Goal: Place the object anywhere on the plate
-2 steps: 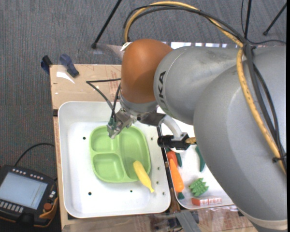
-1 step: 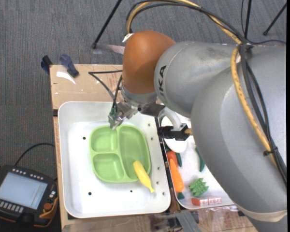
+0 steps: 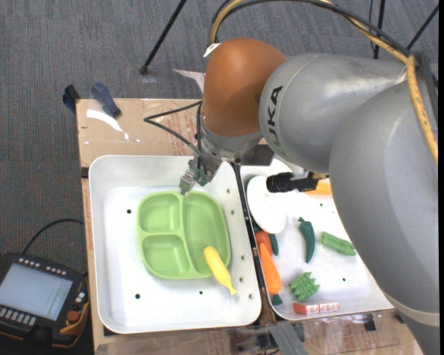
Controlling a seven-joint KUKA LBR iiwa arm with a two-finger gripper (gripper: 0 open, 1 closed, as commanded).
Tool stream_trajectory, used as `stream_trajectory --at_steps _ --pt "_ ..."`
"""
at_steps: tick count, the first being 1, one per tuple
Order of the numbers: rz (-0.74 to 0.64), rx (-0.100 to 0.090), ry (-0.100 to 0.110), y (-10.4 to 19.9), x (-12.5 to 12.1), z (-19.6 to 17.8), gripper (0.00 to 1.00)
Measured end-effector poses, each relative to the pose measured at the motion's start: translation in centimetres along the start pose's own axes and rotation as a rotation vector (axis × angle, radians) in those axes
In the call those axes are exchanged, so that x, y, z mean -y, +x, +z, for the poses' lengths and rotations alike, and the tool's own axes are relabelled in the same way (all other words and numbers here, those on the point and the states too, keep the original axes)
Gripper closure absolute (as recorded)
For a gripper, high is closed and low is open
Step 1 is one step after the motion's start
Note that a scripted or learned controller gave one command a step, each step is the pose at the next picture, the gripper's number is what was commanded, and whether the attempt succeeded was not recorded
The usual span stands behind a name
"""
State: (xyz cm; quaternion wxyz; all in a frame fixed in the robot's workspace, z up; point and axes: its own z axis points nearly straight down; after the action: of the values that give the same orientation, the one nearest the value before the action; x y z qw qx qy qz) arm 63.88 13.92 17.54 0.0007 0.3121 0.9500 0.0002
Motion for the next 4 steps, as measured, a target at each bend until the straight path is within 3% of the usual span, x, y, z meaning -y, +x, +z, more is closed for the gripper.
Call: stream_trajectory --at_steps 1,2,3,4 --pt "-0.178 -0.005 0.004 7.2 -3.5 4.8 1.00" --pt "-0.296 0.006 -0.008 6.4 -5.9 -4.9 1.00" --pt "-0.492 0.002 -0.002 3.4 -3.7 -8.1 1.00" --pt "-0.707 0.004 -0.003 2.6 -0.3 -14.9 1.00"
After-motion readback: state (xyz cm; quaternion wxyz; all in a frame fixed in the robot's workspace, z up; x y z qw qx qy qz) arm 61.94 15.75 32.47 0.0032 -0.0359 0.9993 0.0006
